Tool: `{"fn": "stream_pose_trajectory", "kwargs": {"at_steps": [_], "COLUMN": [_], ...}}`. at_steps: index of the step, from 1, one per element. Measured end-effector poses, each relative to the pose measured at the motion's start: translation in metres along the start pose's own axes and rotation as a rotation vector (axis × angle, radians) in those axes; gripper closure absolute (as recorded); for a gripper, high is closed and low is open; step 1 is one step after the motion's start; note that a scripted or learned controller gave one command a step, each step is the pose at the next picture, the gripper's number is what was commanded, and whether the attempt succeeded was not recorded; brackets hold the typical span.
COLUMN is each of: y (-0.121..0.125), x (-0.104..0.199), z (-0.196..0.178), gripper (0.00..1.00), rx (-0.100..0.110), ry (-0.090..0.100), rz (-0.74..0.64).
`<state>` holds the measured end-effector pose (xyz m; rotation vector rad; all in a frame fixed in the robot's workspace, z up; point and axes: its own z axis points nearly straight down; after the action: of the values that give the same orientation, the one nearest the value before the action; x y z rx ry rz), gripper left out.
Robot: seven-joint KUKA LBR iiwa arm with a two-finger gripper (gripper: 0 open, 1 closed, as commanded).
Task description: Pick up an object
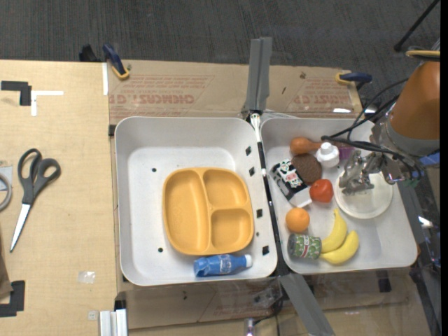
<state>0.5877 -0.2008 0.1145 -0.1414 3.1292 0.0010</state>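
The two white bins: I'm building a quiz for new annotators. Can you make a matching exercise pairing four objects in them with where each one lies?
Things:
1. yellow three-compartment plastic tray
2. blue plastic bottle lying on its side
3. yellow banana
4. round orange fruit

Places:
A. right bin, near its front wall
B. middle of the left bin
C. right bin, just left of the banana
D. left bin, in front of the tray

Pairs: 1-B, 2-D, 3-A, 4-C
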Motion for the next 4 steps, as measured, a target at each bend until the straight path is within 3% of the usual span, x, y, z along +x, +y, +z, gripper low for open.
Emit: {"fn": "stream_pose_trajectory", "kwargs": {"at_steps": [1,2,3,4], "y": [-0.001,0.071,0.075,0.102], "x": [0.001,0.046,-0.018,0.02], "z": [0.002,0.022,0.021,0.02], "gripper": [0.0,0.0,0.0,0.0], "rx": [0.001,0.0,0.002,0.011], "ry": [0.003,0.008,0.004,0.001], "rz": [0.001,0.169,0.212,0.417]}}
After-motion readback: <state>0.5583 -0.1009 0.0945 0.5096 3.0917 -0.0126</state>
